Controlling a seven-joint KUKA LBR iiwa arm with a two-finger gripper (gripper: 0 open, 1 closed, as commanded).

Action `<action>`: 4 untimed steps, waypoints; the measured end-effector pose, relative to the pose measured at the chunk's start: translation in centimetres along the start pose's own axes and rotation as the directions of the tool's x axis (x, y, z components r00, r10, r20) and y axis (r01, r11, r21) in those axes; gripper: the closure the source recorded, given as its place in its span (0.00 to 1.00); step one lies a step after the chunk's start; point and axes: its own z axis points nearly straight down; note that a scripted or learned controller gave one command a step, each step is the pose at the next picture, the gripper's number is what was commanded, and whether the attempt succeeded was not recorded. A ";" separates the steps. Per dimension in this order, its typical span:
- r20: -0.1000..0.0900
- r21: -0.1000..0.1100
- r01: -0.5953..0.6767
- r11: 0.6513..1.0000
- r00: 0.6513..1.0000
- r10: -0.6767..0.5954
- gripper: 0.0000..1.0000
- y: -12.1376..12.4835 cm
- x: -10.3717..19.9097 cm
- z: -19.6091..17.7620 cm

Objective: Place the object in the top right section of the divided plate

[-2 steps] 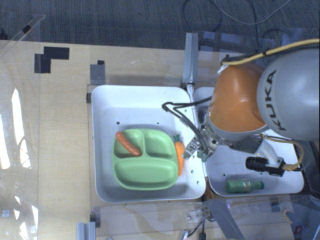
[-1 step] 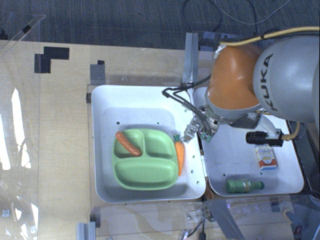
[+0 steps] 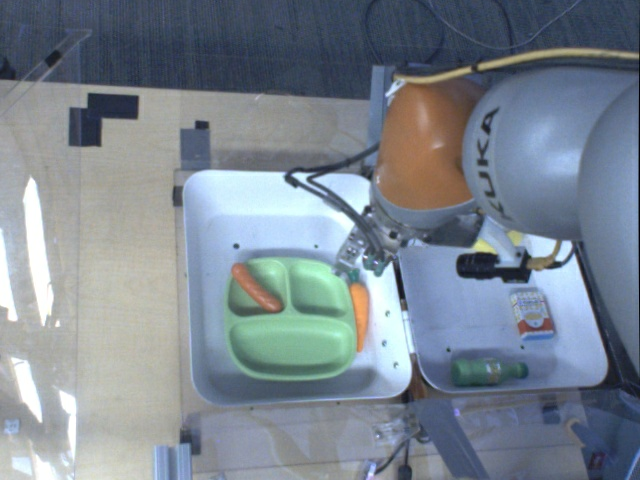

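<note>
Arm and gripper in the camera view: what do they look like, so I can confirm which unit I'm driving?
A bulky rounded grey arm with dark KUKA lettering and an orange band above the wrist. A yellow cable runs over its top; thin black cables loop off the wrist. The gripper is small, metallic, with greenish parts.

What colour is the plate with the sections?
The plate is light green, seen in the camera view.

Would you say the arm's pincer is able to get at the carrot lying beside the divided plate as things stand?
Probably yes. The pincer sits just above the carrot's leafy end, and nothing lies between them. The carrot rests in the gap between the green plate and the bin wall, which may crowd a grasp.
</note>
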 end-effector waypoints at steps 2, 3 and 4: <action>0.002 -0.001 0.095 0.995 0.995 -0.095 1.00 9.9 -4.3 0.2; 0.001 -0.002 0.102 0.995 0.995 -0.102 1.00 16.3 -0.9 1.9; 0.000 -0.001 0.057 0.998 0.998 -0.057 1.00 15.2 0.7 0.5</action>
